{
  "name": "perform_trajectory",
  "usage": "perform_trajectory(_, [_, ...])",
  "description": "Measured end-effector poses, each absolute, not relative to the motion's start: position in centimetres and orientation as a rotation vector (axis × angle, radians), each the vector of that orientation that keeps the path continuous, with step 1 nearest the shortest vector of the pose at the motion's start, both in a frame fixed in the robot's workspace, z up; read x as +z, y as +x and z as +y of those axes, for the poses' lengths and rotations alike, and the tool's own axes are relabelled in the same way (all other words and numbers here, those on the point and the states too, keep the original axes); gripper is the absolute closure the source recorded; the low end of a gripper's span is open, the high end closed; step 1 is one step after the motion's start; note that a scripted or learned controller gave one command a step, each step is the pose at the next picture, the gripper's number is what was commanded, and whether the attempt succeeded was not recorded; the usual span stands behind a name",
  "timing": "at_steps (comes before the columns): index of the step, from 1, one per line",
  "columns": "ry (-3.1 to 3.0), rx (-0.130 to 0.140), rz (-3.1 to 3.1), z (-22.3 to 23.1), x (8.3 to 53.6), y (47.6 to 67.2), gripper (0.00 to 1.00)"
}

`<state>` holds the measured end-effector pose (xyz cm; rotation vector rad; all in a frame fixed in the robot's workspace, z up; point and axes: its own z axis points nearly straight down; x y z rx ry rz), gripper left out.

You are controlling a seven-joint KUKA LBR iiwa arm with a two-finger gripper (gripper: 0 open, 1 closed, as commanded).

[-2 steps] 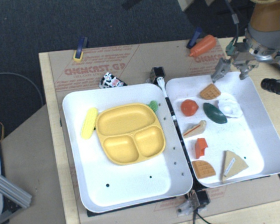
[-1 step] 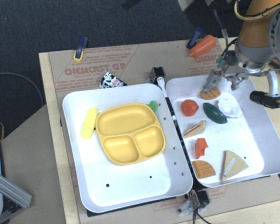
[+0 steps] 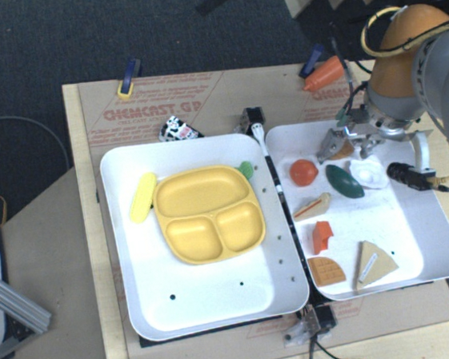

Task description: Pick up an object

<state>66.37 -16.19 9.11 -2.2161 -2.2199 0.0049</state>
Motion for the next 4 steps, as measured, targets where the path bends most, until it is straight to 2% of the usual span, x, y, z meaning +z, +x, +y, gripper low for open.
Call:
perform_trajectory(1, [-2.220,-0.001,-2.226,-16.2,10.6,66.6,1.00])
perform_trajectory(2, [-2.225,-0.005,-2.226,-15.6,15.2,66.5,1.00])
perform_trajectory(3, [-2.226,-0.007,-2.228,-15.8,21.7,66.5,1.00])
perform_trajectory(4, [-2.224,-0.004,-2.225,-15.8,22.6,66.6,1.00])
